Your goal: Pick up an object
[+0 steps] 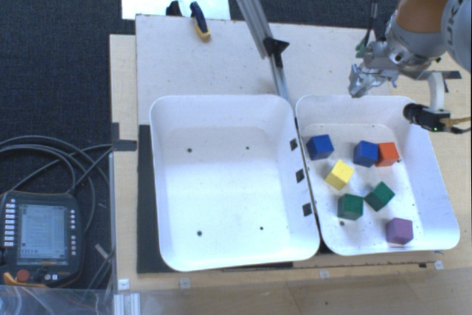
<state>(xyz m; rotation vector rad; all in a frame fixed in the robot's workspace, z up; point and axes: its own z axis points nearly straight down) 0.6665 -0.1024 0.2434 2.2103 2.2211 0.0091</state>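
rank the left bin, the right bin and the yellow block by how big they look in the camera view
1. left bin
2. right bin, which looks somewhat narrower than the left one
3. yellow block, by far the smallest

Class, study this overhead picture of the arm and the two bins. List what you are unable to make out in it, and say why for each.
1. Claw: too small and blurred in the camera view to tell whether it is open or shut.
2. Arm: cut off by the top and right edges.
3. Pendant at lower left: its screen text is too small to read.
4. Orange block: its left side is hidden by the blue block touching it.
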